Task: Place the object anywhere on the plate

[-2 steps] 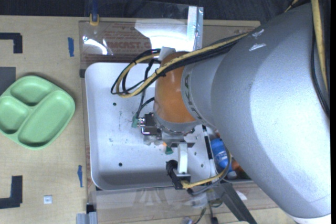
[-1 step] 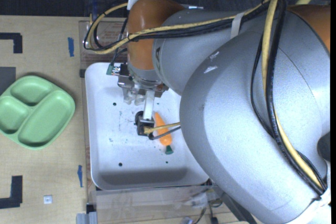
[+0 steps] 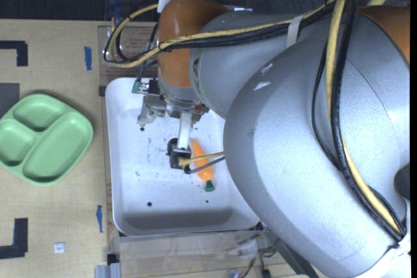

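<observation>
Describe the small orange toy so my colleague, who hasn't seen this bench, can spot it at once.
Start at the shallow white bin under the grey arm. Near its middle, beside the arm's gripper, lies a small orange carrot-shaped toy with a green tip. It is the one brightly coloured thing in that bin; the green divided plate sits apart, left.

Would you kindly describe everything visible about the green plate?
The green plate is a rounded, smooth, plastic-looking dish divided by raised ridges into three compartments: two smaller ones toward the upper left and one long one at the lower right. It lies flat and right side up on the wooden bench, left of the white bin, apart from it. Nothing lies in it or touches it.
</observation>
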Controlling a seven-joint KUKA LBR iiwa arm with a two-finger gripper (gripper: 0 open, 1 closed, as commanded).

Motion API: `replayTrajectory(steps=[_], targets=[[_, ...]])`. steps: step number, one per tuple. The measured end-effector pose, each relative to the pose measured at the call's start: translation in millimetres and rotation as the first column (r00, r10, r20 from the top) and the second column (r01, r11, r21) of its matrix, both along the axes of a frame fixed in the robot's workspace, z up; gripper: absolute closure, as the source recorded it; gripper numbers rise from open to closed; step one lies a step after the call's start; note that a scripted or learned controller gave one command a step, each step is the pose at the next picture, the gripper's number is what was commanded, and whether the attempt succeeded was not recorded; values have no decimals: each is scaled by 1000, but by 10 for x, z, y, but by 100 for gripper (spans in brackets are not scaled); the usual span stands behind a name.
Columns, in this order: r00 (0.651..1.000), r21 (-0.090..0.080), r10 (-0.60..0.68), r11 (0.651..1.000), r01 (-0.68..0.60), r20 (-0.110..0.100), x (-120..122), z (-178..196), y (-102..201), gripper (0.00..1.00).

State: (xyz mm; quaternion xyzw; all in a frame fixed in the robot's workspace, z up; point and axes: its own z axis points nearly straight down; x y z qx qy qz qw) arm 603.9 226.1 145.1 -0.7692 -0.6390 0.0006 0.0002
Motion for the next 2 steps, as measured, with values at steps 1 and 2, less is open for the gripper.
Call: replayTrajectory(steps=[1,2], targets=[[997,0,82,997,-82,2,104,276,2,0],[857,-12,-514,858,514,-25,570,-591,-528,0]])
